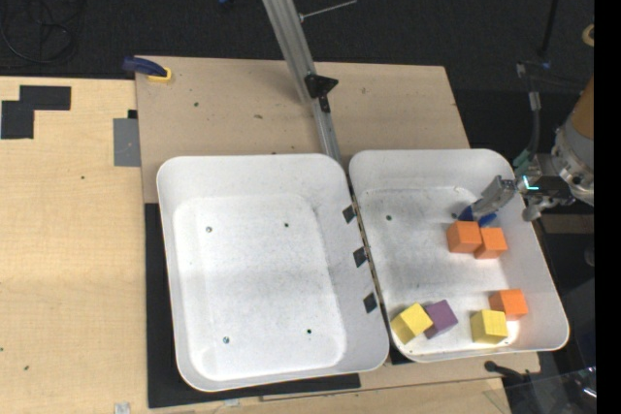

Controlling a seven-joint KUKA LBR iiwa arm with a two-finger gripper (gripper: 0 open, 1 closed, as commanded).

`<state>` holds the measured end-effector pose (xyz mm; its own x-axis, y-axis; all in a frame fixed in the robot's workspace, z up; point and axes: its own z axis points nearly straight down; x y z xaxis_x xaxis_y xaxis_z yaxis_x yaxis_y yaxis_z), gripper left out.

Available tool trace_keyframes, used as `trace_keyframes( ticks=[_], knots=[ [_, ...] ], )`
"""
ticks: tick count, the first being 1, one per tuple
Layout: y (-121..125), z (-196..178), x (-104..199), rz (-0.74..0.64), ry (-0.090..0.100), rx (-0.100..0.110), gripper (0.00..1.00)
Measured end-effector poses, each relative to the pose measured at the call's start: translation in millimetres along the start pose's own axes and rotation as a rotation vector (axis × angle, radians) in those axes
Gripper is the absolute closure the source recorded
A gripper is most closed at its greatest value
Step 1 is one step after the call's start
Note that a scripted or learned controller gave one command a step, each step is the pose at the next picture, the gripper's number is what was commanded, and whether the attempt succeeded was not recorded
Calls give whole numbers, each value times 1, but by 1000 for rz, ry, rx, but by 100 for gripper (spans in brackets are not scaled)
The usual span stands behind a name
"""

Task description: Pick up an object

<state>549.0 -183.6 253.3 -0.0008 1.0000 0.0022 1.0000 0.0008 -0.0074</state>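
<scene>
My gripper [493, 197] reaches in from the right over the upper right part of the right bin [427, 165]. A small blue object [473, 215] lies just below its tip, partly hidden by it. Two orange blocks [464, 236] [492, 242] sit side by side right under that spot. Toward the bin's front edge lie a yellow block [411, 320] touching a purple block [441, 315]. Further right sit another yellow block [488, 326] and an orange block [509, 303]. I cannot tell whether the gripper touches the blue object.
The left bin [194, 179] stands beside the right one, joined by black clips [360, 256]. A slanted metal rail [291, 34] rises behind the bins. The wooden bench [68, 238] extends to the left.
</scene>
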Motion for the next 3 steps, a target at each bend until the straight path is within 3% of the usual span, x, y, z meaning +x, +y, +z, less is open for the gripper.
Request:
trace_keyframes(
  ticks=[1,3],
  knots=[
    [1,-2,0,1,-1,-5,0],
    [-12,103,7,0,1,2,0]
  ],
)
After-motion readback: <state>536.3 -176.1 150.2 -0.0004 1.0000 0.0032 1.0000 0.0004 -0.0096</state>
